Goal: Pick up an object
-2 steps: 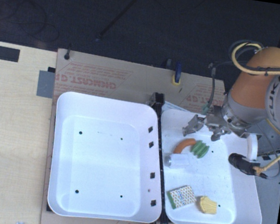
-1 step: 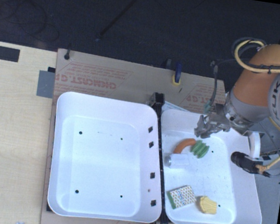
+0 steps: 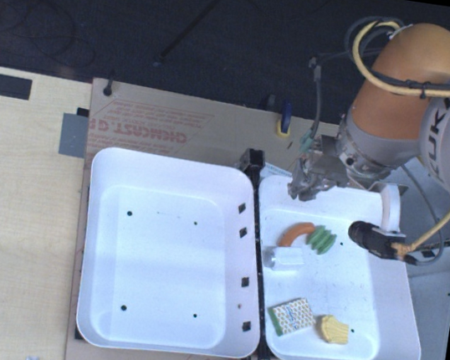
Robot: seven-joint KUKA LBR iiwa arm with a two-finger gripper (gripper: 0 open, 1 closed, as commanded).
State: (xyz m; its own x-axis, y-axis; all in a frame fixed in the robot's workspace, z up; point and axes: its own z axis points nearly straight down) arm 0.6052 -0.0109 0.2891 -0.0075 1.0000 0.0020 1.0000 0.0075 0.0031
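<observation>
A grey KUKA arm with an orange band reaches in from three o'clock and hangs its gripper point(image 3: 303, 187) over the far rim of the right bin point(image 3: 392, 329), at about twelve o'clock of that bin; whether the gripper is apart or together cannot be told from this slant, and nothing shows between its tips. Every candidate for the pick lies in the right bin, which is likely why the arm sits on that side, while the left bin point(image 3: 105, 241) stands at nine o'clock on the surface point(image 3: 7, 217), probably kept as the drop-off. Nearest the gripper, toward six o'clock of it, an orange carrot-like piece point(image 3: 295, 233) touches a green ribbed piece point(image 3: 322, 240), with a small white block point(image 3: 281, 261) just beside them. Farther toward six o'clock, near the bin's front, a green-and-white patterned packet point(image 3: 292, 315) lies next to a yellow corn-like piece point(image 3: 334, 330). The pair at the centre looks the handiest target, though their contact could spoil a clean grasp. No object has been lifted yet.
</observation>
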